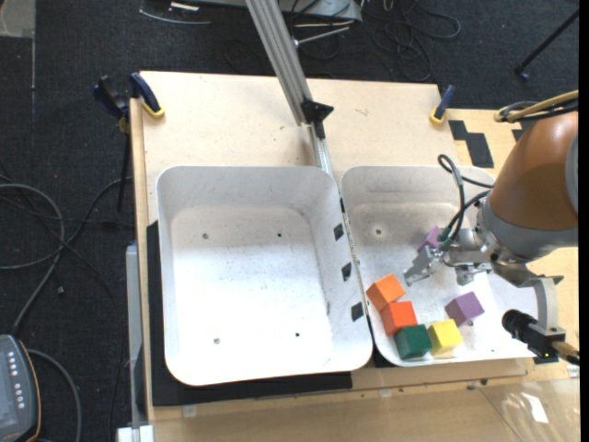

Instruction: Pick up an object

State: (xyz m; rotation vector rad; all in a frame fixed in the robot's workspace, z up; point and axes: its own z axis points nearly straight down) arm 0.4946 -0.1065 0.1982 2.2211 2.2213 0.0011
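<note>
A: Largest first: table (230,118), pale wood, bare along its far strip, clamps at the far corners.

B: Then the two bins. Left bin (244,187) broad and white, only small dark specks on the floor, open room from wall to wall.

A: Right bin (386,187) touching it along the shared wall. Far half open; near half crowded.

B: Arm (543,187) in from the right, orange band above the wrist, over the right bin's right side.

A: End effector (425,267) low over the middle of the right bin, fingers pointing left. Open or closed: cannot tell, too small and blurred. Nothing clearly between the fingers.

B: Blocks next. Orange block (386,290) just left of and below the end effector, near the shared wall. Red-orange block (398,315) touching it on the near side.

A: Green block (412,341) and yellow block (444,336) side by side, close against the near rim, little room there.

B: Purple block (466,307) apart to the right, free on all sides. Smaller lilac piece (433,238) just behind the end effector, partly hidden.
</note>
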